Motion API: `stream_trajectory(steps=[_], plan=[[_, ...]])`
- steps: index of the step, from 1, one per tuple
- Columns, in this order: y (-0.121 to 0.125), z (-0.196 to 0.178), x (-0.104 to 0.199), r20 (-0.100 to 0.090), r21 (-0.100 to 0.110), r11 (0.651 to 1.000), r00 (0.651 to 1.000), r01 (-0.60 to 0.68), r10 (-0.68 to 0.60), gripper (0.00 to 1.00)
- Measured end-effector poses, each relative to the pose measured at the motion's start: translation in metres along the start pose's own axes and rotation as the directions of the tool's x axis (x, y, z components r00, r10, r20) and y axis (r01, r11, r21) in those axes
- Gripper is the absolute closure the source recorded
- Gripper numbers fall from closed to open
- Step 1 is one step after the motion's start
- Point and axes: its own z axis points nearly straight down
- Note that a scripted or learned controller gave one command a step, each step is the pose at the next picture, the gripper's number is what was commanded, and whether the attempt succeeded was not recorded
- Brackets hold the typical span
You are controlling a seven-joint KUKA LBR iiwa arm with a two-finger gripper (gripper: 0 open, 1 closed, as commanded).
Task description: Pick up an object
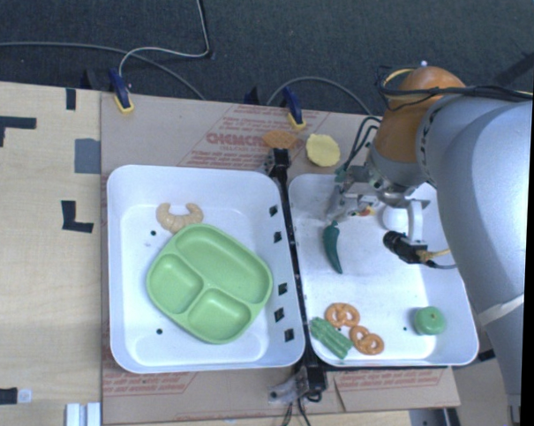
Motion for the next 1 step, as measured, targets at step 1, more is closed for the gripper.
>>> stream_trajectory(steps=[1], plan=[[-0.0003, 0.0004, -0.0001, 0.001, 0.001, 1.000, 1.000, 0.000, 0.000, 0.00]])
